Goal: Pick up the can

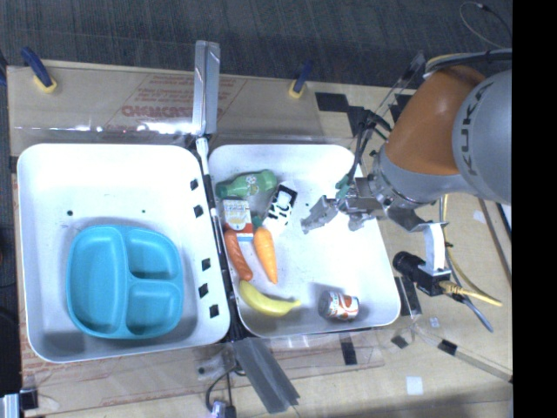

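Note:
The can (338,305) lies on its side near the front right corner of the right bin (370,259); it is silver with a red-orange label. My gripper (336,217) hovers over the bin's right middle, well behind the can and apart from it. Its fingers stand open with nothing between them.
The right bin's left side holds a green packet (247,185), a small carton (236,213), a black-and-white item (280,204), two carrots (265,252) and a banana (266,299). A blue divided tray (126,279) sits in the left bin (52,181).

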Controlling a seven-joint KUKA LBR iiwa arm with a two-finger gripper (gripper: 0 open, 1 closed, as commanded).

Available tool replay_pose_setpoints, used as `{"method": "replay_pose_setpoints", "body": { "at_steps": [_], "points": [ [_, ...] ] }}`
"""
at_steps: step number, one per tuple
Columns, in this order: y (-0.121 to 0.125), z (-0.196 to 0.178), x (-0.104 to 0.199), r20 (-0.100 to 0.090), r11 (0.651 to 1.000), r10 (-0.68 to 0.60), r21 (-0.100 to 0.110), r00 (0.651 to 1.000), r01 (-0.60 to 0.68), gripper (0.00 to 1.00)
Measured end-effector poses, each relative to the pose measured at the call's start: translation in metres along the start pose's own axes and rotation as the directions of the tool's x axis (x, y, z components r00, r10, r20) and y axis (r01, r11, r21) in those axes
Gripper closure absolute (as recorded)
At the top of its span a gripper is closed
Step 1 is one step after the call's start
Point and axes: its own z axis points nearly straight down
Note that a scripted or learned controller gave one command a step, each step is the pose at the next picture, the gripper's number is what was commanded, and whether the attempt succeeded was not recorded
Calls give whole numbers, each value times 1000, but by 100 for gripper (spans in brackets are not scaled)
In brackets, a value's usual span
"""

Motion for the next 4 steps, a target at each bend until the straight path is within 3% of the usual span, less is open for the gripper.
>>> {"method": "replay_pose_setpoints", "body": {
  "at_steps": [1, 2, 3, 4],
  "points": [
    [1, -6, 0, -1, 1000, -6, 7, 1000, 6, 100],
    [1, -6, 0, 0, 1000, -6, 7, 1000, 6, 0],
    [-49, 75, -59, 0, 1000, 0, -1, 1000, 0, 0],
    [-47, 138, -57, 0, 999, -34, -4, 999, 34, 0]
  ]
}}
